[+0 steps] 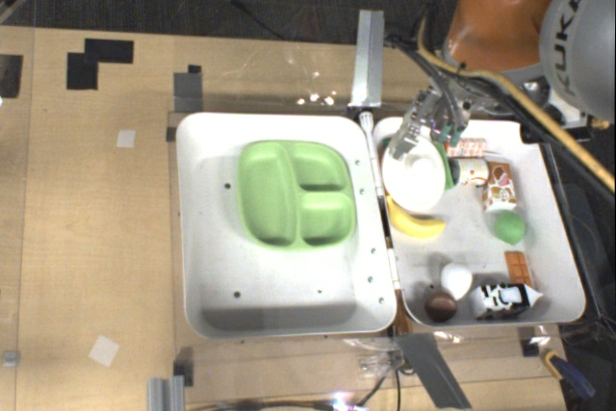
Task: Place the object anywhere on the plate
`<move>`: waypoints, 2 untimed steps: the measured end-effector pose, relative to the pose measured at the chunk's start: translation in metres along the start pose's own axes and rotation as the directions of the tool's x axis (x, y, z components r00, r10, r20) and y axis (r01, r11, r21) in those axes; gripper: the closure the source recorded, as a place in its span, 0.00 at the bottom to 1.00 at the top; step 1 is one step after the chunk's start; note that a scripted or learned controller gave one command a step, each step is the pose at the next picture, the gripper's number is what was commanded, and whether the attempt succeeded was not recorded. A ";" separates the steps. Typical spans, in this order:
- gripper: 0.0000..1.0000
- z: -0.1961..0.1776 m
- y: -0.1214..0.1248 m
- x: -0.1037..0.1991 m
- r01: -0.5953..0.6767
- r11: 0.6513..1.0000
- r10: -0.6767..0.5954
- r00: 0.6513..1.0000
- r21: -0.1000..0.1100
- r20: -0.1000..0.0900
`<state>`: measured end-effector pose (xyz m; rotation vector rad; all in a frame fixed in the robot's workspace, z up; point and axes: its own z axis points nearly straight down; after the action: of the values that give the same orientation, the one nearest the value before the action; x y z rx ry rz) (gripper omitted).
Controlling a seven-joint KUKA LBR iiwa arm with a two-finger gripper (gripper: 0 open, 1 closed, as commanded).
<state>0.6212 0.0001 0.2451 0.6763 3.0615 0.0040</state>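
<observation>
Plate, pale green with three compartments, lies in the left bin, well apart from the gripper; whether that gripper pinches anything is unclear.

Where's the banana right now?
The banana lies in the right bin, near its left wall, just below the white bowl.

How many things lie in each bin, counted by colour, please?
Left bin:
green divided plate: 1
Right bin:
white (bowl, egg): 2
yellow banana: 1
green ball: 1
brown (ball, bar): 2
printed cartons: 2
Total: 9
</observation>
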 end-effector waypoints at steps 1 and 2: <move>1.00 0.038 0.079 0.021 -0.069 0.998 0.069 0.998 0.000 -0.004; 0.00 0.036 0.076 0.018 -0.074 0.997 0.074 0.997 -0.001 0.000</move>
<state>0.6372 0.0770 0.2091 0.7894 3.0337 0.0056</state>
